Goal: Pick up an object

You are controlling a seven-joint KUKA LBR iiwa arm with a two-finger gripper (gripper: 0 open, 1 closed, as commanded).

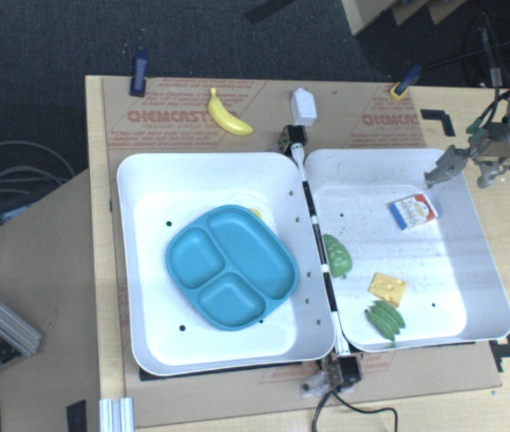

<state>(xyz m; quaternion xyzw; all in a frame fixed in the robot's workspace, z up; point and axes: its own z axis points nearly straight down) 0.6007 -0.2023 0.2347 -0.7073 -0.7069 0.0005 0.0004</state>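
Here, open claw (464,166) hovers beside carton (414,211).

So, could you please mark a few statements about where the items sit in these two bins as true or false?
1. The blue divided plate lies in the left bin. True.
2. The banana lies in the right bin. False: it rests on the bench board behind the left bin.
3. The claw holds the small red, white and blue carton. False: the carton lies on the bin floor, apart from the claw.
4. The yellow cheese wedge lies just behind the green pod. True.
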